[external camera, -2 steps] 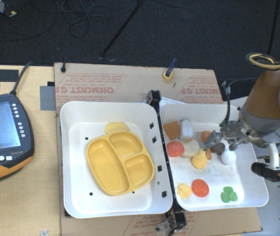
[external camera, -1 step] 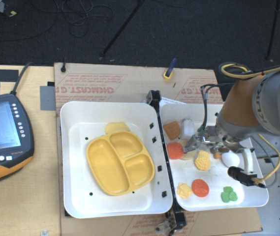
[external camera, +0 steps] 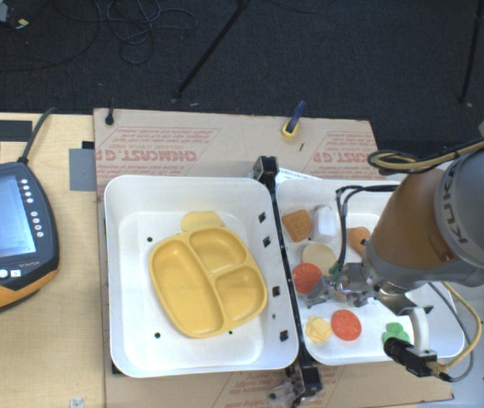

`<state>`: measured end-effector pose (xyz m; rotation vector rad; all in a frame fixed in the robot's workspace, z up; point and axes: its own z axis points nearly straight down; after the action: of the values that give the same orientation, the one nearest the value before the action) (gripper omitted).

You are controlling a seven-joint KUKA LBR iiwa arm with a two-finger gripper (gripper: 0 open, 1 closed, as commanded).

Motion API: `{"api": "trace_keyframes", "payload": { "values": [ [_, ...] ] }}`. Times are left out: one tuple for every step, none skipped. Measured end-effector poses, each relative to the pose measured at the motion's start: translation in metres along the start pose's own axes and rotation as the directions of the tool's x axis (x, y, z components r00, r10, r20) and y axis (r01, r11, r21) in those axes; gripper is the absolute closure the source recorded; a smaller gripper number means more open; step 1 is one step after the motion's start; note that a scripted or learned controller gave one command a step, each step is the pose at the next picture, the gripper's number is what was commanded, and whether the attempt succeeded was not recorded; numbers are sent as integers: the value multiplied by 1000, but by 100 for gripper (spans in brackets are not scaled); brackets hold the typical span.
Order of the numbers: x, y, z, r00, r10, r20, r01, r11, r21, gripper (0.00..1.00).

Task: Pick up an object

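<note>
My gripper (external camera: 335, 286) hangs low over the middle of the right bin (external camera: 450, 334), at the end of the orange-banded wrist. Several toy foods lie around it. A red tomato-like piece (external camera: 306, 276) sits just to its left, touching or nearly touching it. A cream disc (external camera: 316, 254) lies just above it. Below it are a red round piece (external camera: 346, 325) and a yellow piece (external camera: 317, 329). Farther back are a brown piece (external camera: 297, 223), a white piece (external camera: 325, 222) and an orange piece (external camera: 358, 239). A green piece (external camera: 397, 333) lies at the lower right.
The left bin (external camera: 131, 228) holds a yellow divided plate (external camera: 207, 280) with a pale yellow piece (external camera: 202, 220) behind it. A black divider (external camera: 281, 262) separates the bins. A tablet-like pendant (external camera: 8, 236) rests at the far left of the bench.
</note>
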<state>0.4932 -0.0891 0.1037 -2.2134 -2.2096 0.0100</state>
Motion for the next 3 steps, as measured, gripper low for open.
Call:
{"api": "trace_keyframes", "payload": {
  "values": [
    [24, -19, -209, 1000, -5, 6, 5, 1000, -22, 0],
    [96, 11, -235, 1000, -10, 5, 10, 1000, -11, 0],
    [94, 10, -241, 1000, -9, 7, 9, 1000, 0, 100]
  ]
}}
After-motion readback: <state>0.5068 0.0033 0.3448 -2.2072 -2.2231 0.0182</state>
